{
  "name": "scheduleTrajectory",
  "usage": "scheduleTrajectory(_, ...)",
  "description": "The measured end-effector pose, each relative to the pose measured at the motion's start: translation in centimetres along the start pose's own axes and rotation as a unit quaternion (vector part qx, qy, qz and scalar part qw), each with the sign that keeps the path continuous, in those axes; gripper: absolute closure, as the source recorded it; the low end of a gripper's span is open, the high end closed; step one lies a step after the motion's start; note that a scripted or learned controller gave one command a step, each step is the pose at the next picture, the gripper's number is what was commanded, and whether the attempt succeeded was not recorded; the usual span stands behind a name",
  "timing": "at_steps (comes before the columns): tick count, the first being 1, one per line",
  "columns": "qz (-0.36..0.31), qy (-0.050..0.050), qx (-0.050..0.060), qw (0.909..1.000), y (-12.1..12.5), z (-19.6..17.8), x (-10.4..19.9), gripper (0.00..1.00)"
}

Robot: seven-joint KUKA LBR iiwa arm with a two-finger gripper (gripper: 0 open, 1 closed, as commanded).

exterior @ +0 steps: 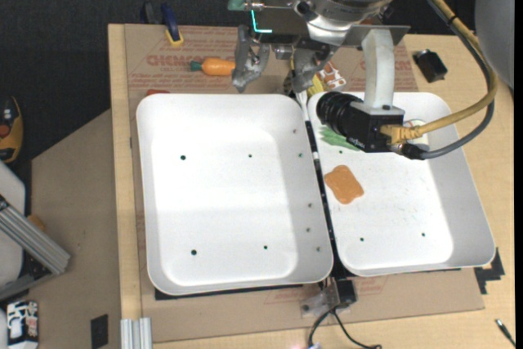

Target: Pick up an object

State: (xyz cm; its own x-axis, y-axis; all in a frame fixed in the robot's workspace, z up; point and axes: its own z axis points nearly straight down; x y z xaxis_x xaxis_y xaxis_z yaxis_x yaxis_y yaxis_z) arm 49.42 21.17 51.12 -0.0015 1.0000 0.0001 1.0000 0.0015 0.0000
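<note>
My gripper [272, 74] hangs over the back rim of the left bin [221, 200], near the divide between the two bins. Its two grey fingers [245, 69] stand apart and open, with nothing between them. An orange-brown flat piece [344, 184] lies in the right bin [417, 217], near its left wall. A green item [333, 140] lies just behind it, partly hidden by robot hardware. A small white, red and yellow object [329, 78] sits at the right bin's back left corner, just right of the fingers.
An orange carrot-like toy [215, 67] lies on the cardboard behind the left bin, left of the gripper. A blue and yellow clamp [171, 24] sits at the cardboard's back edge. A black block [430, 64] rests behind the right bin.
</note>
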Motion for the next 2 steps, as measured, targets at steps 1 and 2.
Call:
scheduleTrajectory(1, -0.001, 0.001, -0.002, 1.0, 0.03, -1.1, 0.08, 1.0)
scheduleTrajectory(2, -0.001, 0.0, -0.001, 1.0, 0.03, -1.04, 0.08, 0.0)
